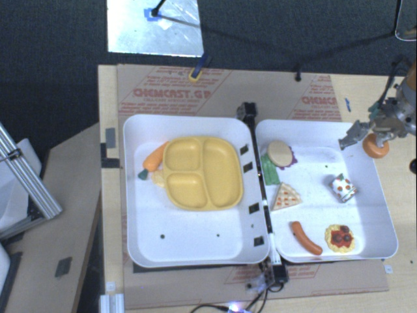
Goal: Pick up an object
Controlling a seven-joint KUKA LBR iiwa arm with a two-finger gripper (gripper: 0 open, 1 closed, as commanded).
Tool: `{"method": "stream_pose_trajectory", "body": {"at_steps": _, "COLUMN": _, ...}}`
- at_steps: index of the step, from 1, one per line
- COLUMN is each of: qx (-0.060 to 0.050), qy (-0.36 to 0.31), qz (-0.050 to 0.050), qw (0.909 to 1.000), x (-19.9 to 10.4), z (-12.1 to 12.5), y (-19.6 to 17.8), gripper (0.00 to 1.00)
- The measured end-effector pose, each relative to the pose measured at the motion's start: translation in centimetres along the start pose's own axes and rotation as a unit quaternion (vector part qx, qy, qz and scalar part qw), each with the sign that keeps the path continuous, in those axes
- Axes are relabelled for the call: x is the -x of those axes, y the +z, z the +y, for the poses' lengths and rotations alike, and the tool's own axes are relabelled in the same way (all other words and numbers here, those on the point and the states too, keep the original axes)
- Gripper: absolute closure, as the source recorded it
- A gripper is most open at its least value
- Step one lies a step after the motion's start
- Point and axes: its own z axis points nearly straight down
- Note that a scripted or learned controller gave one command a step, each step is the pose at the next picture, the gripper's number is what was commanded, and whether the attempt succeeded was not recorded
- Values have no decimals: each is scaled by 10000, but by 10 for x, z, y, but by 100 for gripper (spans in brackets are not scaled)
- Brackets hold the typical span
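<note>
My gripper (366, 135) hangs over the far right corner of the right bin (384, 207), with the grey arm coming in from the right edge. A round orange object (376, 148) sits right under it at the bin's rim; whether it is held is unclear. Inside this bin lie a toy burger (281, 153), a green piece (268, 170), a pizza slice (285, 197), a red sausage (305, 238), a small dish of pasta with red sauce (341, 238) and a small white patterned cup (343, 188).
The left bin (140, 227) holds a yellow divided plate (199, 173) with an orange carrot (154, 156) at its left edge. A black divider (257, 181) runs between the bins. A shiny metal sheet (156, 18) lies behind the bench.
</note>
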Motion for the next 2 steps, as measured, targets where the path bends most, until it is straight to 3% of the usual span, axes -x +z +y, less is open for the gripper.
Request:
{"method": "stream_pose_trajectory", "body": {"at_steps": 1, "qx": 60, "qy": -16, "qz": -14, "qw": 10000, "x": -1, "z": 2, "y": -8, "gripper": 0}}
{"method": "stream_pose_trajectory", "body": {"at_steps": 2, "qx": 40, "qy": -9, "qz": -7, "qw": 10000, "x": -5, "z": 1, "y": 54, "gripper": 0}}
